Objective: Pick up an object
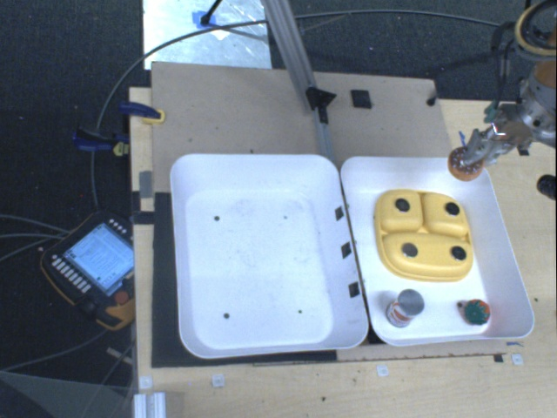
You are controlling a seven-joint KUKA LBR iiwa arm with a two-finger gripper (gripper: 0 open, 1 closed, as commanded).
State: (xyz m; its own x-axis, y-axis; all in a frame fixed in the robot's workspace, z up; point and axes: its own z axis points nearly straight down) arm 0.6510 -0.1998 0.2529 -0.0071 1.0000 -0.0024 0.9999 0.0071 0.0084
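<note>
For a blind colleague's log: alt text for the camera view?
The gripper hangs over the right bin's far edge with a small brown round object at its tip. That bin holds a yellow tray, a small can and a green-orange item.

Grey metal arm (533, 103) at the far right, built of rounded, blocky segments with pale highlights. Yellowish-orange ring (533, 26) circling the upper segment. Thin dark cable running down beside it. Narrow silvery gripper (474, 157) at the left end, small and blurred in detail.
</note>
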